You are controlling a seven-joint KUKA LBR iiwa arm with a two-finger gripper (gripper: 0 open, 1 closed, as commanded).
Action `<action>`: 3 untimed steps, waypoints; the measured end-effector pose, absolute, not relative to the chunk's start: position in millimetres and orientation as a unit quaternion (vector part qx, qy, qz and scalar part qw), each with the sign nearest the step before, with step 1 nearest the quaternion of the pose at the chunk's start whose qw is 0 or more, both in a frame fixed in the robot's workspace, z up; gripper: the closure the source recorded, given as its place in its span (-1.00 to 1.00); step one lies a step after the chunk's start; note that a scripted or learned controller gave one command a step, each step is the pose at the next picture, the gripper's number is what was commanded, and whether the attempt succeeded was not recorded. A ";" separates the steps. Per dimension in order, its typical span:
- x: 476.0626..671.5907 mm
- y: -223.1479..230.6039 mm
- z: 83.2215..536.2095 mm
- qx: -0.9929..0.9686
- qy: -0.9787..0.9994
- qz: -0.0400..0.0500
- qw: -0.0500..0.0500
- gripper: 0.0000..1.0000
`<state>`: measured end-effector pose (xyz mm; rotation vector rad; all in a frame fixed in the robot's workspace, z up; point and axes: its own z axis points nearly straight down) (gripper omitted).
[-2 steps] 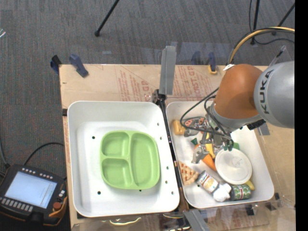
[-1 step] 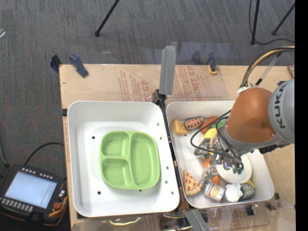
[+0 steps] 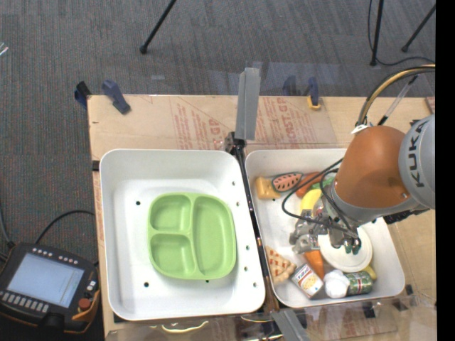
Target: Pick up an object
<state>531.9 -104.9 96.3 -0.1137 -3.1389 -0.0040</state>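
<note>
My gripper hangs low over the middle of the right bin, below the orange wrist band. It hovers among a pile of toy food. A watermelon slice and a yellow piece lie at the bin's far left. A banana and an orange carrot-like piece sit just behind the gripper. In front lie a pizza slice, a small carton, a white ball, a green can and a white plate. Whether anything sits between the fingers is hidden.
The left bin holds a green divided plate. A grey upright post stands behind the seam between the bins. A teach pendant lies on the floor at the lower left. Clamps grip the bench's back edge.
</note>
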 end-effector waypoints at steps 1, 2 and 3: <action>585.5 -94.7 87.2 -0.152 -0.988 0.000 0.000 1.00; 612.9 -70.4 194.4 -0.187 -0.982 -0.001 -0.007 1.00; 516.4 -81.9 117.9 -0.167 -0.986 0.000 0.005 1.00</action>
